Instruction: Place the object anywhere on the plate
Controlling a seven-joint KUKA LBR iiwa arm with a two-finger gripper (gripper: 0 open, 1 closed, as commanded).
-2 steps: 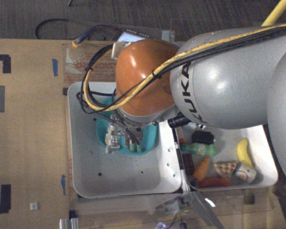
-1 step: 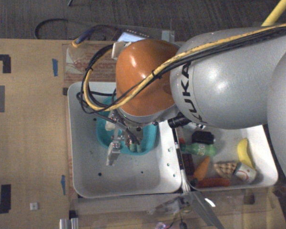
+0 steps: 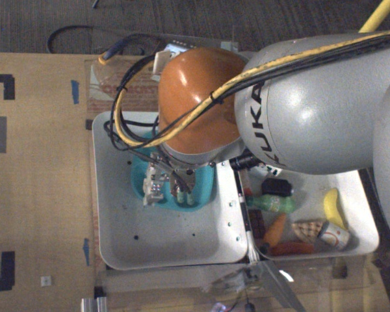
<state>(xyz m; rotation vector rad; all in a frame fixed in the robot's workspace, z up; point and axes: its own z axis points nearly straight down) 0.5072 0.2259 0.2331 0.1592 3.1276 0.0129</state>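
arm (image 3: pixel 312 103): reaches in from right | wrist: pointing down | hand (image 3: pixel 169 184) (fingers partly hidden): low

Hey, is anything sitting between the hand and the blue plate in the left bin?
Nothing visible. The hand is right over the blue plate in the left bin, with no other item between them. The loose objects lie in the right bin.

Two bins sit side by side on the bench (image 3: pixel 39 207). In the left bin (image 3: pixel 175 246), the plate (image 3: pixel 205 187) lies toward the far edge, nearer the right wall than the left. The arm (image 3: pixel 299 103) reaches over that bin's far right corner, and the gripper (image 3: pixel 169 186) hangs above the plate. In the right bin (image 3: pixel 361 203), a banana (image 3: pixel 333 207) lies near the right wall, a bottle (image 3: pixel 273 204) by the left wall, a carrot (image 3: pixel 275 229) in front of the bottle, and a shell (image 3: pixel 307 228) between carrot and banana.
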